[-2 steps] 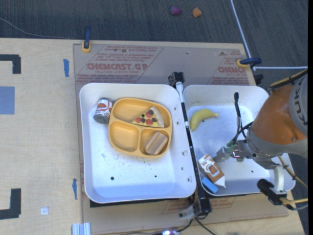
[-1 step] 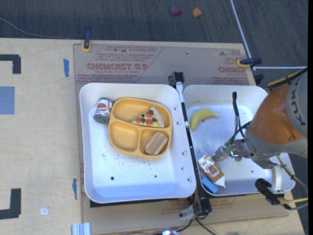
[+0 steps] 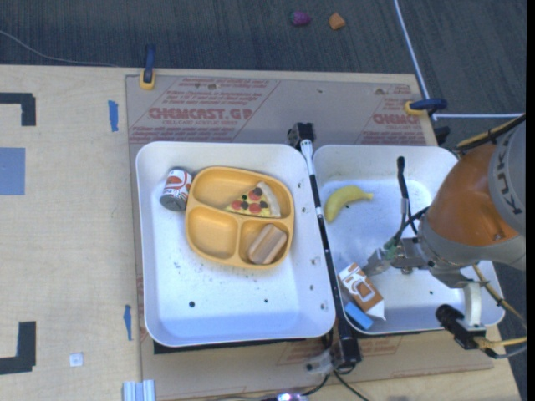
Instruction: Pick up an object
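The grey arm with its orange band point(image 3: 476, 203) reaches in from the right, end effector point(image 3: 386, 259) pointing left and low.

Bins point(image 3: 234, 328) white. Divided plate point(image 3: 209, 232) yellow — pizza slice point(image 3: 255, 199) red-dotted. Banana point(image 3: 344, 199) yellow. Carton point(image 3: 361, 289) orange and white — blue block point(image 3: 358, 317) beside. Can point(image 3: 175, 189) red-white.

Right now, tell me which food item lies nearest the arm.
The banana, alone in the right bin. The pizza slice and bread sit in the yellow tray, left bin.

floor point(image 3: 234, 15): dark grey carpet | bench point(image 3: 58, 249): light wood | light: bright, even
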`<act>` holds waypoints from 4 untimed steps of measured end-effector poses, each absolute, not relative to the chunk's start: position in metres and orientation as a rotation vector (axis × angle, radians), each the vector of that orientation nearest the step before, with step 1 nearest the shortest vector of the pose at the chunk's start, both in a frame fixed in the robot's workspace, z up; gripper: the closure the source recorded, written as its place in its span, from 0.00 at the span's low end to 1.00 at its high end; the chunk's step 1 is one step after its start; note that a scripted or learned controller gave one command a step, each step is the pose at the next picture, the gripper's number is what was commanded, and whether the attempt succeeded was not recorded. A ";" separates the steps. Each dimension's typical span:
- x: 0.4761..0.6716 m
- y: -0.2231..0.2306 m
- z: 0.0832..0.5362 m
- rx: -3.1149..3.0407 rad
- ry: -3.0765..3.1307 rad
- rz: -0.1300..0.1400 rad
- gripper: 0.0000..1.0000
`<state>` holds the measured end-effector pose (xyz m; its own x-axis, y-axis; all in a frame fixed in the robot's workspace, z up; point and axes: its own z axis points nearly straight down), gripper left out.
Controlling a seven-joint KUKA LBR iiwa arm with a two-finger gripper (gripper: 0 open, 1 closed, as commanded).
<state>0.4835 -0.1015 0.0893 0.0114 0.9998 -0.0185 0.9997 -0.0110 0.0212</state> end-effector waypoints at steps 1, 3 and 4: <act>0.484 -0.101 0.089 2.213 2.189 0.003 0.00; 0.484 -0.101 0.089 2.213 2.188 0.004 0.00; 0.484 -0.101 0.089 2.212 2.190 0.005 0.00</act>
<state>0.4837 -0.1010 0.0892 0.0101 0.9998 -0.0181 0.9997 -0.0097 0.0226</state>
